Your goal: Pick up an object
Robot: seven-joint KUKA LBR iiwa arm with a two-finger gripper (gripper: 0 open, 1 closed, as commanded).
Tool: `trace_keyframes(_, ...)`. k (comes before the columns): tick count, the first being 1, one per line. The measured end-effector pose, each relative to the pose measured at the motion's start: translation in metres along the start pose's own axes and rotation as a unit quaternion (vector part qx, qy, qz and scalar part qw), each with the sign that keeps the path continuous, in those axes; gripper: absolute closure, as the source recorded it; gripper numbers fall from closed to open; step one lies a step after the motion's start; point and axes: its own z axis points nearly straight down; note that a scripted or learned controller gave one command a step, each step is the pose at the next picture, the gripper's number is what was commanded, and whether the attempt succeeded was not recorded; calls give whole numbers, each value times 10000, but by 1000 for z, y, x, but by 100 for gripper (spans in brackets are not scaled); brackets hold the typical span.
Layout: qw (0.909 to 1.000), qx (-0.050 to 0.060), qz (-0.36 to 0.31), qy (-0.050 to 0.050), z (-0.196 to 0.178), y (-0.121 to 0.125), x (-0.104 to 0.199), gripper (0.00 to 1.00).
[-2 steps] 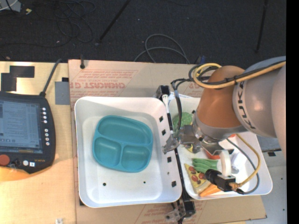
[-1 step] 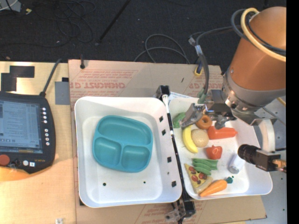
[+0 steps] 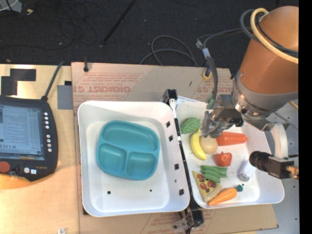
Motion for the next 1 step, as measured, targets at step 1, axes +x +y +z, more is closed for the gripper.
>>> trace_keyframes(1, 10000, 17, -34, -5, -9, 0, 1, 100)
